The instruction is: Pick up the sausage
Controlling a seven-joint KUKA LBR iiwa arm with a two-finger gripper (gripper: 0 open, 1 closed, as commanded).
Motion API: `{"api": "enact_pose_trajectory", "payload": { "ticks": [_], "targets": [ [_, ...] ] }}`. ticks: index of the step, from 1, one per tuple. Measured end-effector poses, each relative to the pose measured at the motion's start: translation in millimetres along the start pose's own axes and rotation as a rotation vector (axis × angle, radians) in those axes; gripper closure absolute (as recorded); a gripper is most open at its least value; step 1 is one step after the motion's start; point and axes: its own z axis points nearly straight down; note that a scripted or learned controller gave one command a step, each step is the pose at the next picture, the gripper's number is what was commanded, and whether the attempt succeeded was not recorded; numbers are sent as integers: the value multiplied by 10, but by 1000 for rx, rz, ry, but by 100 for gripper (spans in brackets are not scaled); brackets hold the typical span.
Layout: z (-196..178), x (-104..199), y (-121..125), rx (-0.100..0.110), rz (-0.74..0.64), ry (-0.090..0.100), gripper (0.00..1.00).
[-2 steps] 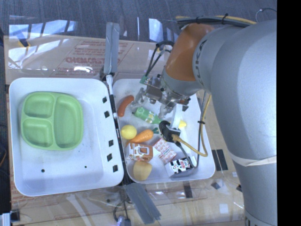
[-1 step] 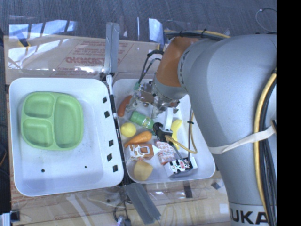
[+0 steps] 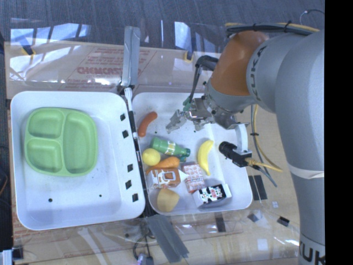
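A single fixed camera looks down at a slant from above the table (image 3: 66, 70), far enough back to take in both bins. The left bin (image 3: 110, 192) and right bin (image 3: 165, 101) lie side by side, and the arm (image 3: 287, 81) enters from the right.

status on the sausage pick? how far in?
Done: the arm has reached into the right bin, and the hand sits above the bin floor, just right of the sausage. In hand: nothing visible between the fingers; the sausage lies on the bin floor near the left wall, apart from the hand. Left: close the gap to the sausage, grasp it and lift. The green plate in the left bin isn't involved.
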Motion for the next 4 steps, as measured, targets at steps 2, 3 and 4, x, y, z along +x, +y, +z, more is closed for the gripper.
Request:
{"api": "enact_pose_trajectory", "payload": {
  "ticks": [2, 3, 4],
  "targets": [
    [-180, 620, 693, 0, 160, 0, 0],
    [-173, 1532, 735, 2, 69, 0, 0],
    [-166, 1094, 207, 3, 54, 0, 0]
  ]
}}
